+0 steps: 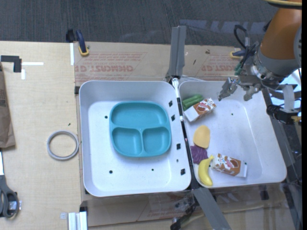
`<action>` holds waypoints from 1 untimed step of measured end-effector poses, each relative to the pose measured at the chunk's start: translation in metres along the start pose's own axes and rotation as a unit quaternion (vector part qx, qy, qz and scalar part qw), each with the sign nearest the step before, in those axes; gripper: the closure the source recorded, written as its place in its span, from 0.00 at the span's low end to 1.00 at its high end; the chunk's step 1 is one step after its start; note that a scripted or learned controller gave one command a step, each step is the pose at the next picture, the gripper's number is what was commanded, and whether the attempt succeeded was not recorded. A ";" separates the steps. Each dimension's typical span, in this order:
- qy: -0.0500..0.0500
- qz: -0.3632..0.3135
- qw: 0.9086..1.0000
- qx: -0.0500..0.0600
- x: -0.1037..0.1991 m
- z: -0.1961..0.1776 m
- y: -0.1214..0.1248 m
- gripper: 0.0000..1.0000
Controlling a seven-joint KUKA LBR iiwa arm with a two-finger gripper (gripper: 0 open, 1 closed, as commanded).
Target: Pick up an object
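6 items wait in the right bin [268, 143]; pincer [238, 89], spread wide at 1 o'clock, must descend onto 1.

- Blue three-compartment plastic tray [141, 129] lies inside my left white bin [91, 143].
- Yellow toy banana [205, 171] lies at the right white bin's [261, 143] seven o'clock.

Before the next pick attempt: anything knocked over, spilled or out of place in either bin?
Nothing stands out. The teal tray sits flat in the left bin. The right bin holds two cartons, a banana and other toy food along its left side, none spilled outside.
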State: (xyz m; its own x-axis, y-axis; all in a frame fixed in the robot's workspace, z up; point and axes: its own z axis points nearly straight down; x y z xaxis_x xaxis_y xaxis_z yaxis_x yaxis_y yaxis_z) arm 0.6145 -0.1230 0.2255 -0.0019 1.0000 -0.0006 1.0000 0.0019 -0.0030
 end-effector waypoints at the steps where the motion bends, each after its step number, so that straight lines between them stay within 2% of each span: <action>1: 0.000 0.019 1.000 0.001 0.029 0.091 -0.078 0.00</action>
State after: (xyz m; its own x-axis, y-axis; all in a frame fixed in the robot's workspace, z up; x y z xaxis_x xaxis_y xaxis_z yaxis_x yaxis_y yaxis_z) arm 0.5362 -0.0945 0.1352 0.0356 0.9994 0.0001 0.9994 -0.0356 -0.0043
